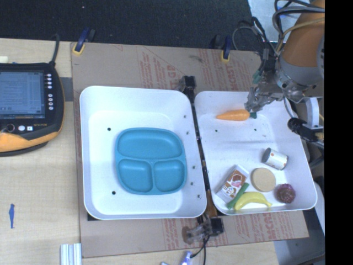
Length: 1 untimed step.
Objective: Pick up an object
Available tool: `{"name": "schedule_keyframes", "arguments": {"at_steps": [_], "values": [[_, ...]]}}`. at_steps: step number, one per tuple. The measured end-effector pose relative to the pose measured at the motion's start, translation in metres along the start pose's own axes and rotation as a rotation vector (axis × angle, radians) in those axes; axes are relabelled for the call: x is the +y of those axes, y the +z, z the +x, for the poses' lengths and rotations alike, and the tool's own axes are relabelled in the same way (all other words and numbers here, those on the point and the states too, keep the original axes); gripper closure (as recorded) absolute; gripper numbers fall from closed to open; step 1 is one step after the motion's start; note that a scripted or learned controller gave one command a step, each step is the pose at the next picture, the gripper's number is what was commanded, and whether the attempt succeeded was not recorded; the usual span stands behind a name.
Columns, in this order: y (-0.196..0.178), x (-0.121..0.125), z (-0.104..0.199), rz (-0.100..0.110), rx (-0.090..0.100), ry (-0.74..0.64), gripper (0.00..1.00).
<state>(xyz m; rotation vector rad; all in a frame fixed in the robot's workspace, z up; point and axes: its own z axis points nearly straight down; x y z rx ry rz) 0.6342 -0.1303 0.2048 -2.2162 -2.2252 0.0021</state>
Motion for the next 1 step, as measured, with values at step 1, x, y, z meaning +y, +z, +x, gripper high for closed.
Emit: {"name": "schedule_keyframes", "arguments": {"at_steps": [1], "values": [[-0.0266, 0.0057, 0.0532, 0.0, 0.001, 0.0, 1.0]]}}
